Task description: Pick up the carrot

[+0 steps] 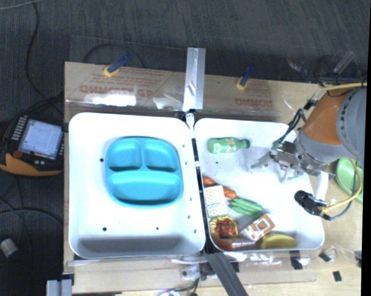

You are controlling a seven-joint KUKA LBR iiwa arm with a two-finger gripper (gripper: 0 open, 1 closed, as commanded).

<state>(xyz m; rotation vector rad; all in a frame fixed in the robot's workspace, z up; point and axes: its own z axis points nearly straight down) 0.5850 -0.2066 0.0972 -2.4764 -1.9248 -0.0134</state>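
crowding carrot (229, 192): box (214, 202), green pods (246, 206)

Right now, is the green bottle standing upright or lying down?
Lying down. The green bottle rests on its side on the floor of the right bin, its length running left to right.

You are seeing the carrot (225, 192) partly hiding under a card (214, 202); the gripper (284, 168) fingers are blurring together.
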